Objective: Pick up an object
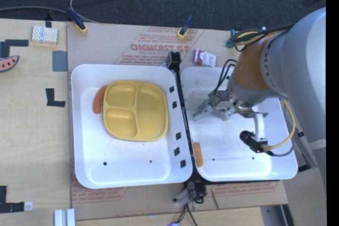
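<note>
Gripper (204, 109) low in the right bin (275, 166), fingers slightly parted, holding nothing. Nearest object: a small orange piece (197, 153) by that bin's left wall, apart from the fingers. Judged light, rigid, smooth; best pinched across its narrow middle.

glossy yellow plastic tray (135, 110), smooth white plastic bins (85, 129), matt cardboard (153, 47).

Left bin (85, 166): white, black clips along its 3 o'clock rim. Divided plate (135, 110): yellow. Sausage (98, 100) at the plate's 9 o'clock: orange. Right bin (233, 166): white; small orange piece (197, 153) at its 8 o'clock. Arm (254, 69): grey, orange band. Cardboard (153, 45): tan, red lettering. Packet (204, 57): red and white.
</note>
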`<state>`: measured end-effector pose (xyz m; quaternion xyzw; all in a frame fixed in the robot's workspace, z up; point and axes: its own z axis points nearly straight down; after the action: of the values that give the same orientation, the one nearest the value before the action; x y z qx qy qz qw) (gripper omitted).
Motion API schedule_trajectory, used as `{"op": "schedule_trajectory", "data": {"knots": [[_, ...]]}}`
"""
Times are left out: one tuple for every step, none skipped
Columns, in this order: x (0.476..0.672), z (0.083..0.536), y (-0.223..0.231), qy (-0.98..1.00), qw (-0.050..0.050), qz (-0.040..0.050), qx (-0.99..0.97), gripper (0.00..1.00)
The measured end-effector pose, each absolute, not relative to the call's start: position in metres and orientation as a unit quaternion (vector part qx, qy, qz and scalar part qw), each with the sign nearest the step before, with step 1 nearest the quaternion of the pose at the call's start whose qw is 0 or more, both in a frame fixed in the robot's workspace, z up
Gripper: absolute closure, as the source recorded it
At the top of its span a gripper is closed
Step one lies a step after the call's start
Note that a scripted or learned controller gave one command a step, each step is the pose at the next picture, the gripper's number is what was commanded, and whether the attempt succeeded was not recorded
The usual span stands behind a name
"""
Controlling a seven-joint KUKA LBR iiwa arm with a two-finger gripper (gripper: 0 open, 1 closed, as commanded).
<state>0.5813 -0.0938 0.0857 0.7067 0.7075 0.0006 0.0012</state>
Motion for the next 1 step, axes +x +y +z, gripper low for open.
{"op": "schedule_trajectory", "data": {"knots": [[0.5815,0.0955,-0.094,0.707,0.002,0.0009,0.707,1.0]]}}
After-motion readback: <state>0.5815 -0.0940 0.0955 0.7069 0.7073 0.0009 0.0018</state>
